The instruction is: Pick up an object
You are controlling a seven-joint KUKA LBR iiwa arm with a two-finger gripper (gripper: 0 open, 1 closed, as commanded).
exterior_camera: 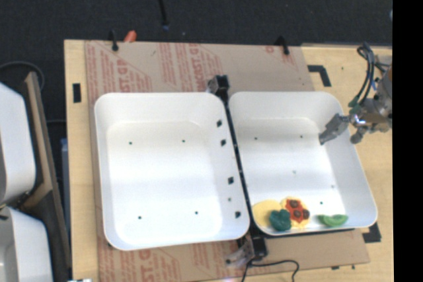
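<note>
Green, yellow and orange small toys huddle along the right bin's near wall; we judge them light, perhaps soft. Our gripper hangs apart, empty.

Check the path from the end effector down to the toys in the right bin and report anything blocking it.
Nothing visible blocks it. The end effector sits over the right bin's far right side; the yellow toy, teal toy, orange toy and green toy lie along the near edge, with bare floor between.
</note>
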